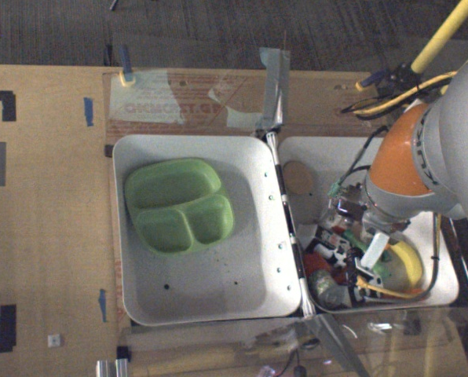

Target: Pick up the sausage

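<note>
Reaching down into the right bin [447,289], among crowded toys.

Gripper [352,251] low over the clutter beside the banana [407,262]; open or closed, impossible to tell. Sausage not clearly picked out, possibly the reddish piece just left of the banana. Green plate [179,204] alone in the left bin [132,289], well apart from the banana. Risk from here: grabbing a neighbour or nothing, owing to tight packing.

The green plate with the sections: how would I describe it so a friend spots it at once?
Look at the left bin of the two shallow white ones on the bench. The green divided plate lies in its upper part, tilted a little, with one long compartment and two smaller ones. It is the one green thing in that bin, away from the clutter under the arm in the right bin.
</note>
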Controlling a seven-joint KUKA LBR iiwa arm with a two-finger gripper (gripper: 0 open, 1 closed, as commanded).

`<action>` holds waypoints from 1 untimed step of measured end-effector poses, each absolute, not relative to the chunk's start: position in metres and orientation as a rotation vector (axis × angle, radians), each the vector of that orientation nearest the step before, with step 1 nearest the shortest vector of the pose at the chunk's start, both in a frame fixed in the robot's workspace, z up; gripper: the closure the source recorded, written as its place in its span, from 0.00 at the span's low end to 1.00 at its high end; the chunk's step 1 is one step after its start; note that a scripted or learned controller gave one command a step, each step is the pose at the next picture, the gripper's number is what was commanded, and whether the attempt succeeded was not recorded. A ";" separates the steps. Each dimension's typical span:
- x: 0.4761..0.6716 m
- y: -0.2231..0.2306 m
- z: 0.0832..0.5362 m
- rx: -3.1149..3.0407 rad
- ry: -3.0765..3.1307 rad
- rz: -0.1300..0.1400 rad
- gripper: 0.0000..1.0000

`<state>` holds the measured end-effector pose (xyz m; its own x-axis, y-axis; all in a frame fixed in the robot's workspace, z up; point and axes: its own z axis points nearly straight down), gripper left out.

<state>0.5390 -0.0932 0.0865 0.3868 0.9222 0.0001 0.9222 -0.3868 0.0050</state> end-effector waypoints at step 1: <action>0.526 -0.084 0.185 2.624 1.727 -0.001 0.00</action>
<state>0.5263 -0.0839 0.1847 0.3959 0.9183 -0.0005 0.9183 -0.3959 -0.0001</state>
